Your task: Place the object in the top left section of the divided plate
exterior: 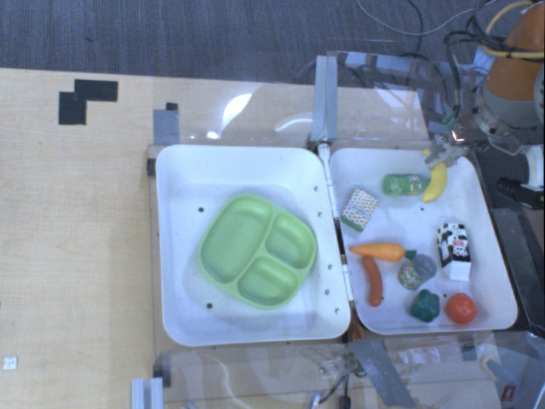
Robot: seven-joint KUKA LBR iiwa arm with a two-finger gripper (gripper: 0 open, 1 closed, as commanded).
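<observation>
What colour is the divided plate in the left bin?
Light green, seen best in the camera view: the divided plate sits in the white left bin.

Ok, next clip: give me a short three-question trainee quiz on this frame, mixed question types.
1. True or false: the green divided plate lies in the left bin.
2. What lies directly beside the banana? A) green can B) tomato C) carrot
3. Fill in: the gripper hovers near the right bin's far ____ corner.

Key: 1 true; 2 A; 3 right.
</observation>
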